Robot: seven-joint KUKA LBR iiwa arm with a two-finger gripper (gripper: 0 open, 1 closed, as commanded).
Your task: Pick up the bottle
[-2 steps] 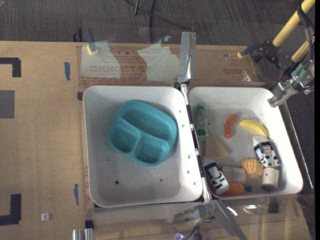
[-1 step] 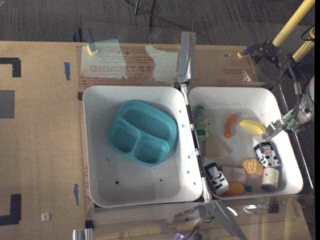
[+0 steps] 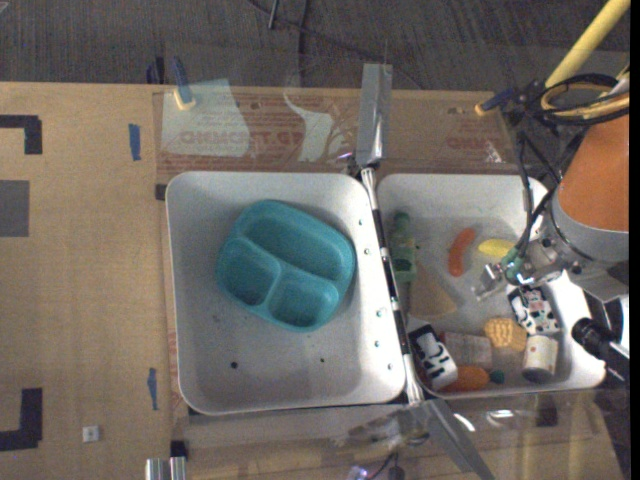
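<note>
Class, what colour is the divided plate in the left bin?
Teal, seen in the camera view.

The arm is cut off by the right edge. Its wrist hides part of the right bin. The gripper is too blurred to read. Near-right items are too small to tell.

One fixed camera looks down at a slant on both bins, seemingly from moderate height.
</note>
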